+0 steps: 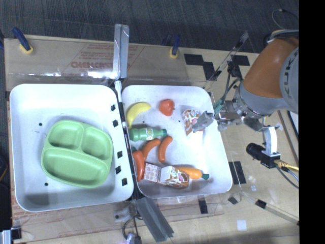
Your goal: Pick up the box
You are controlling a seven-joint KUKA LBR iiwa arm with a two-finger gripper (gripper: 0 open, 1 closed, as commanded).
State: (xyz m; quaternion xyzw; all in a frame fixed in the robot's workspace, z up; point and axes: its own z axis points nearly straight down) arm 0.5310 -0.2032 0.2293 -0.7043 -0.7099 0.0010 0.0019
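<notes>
The box point(166, 175) lies flat at the near edge of the right bin point(216, 142), beside the carrot point(189, 173), so nothing is lifted yet. Farther back, the gripper point(203, 121) sits by a small packet point(190, 119); whether it is open I cannot tell.

camera view | fixed overhead | slanted down | both bins point(15, 136) framed

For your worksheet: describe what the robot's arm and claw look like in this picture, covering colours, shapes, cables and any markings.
The arm is a thick, rounded grey body with a broad orange band above the wrist and dark lettering partly visible on its side. It narrows to a small metallic claw with grey fittings. Thin dark cables run up from the wrist area, and a black cylindrical part hangs below on a white bracket.
</notes>
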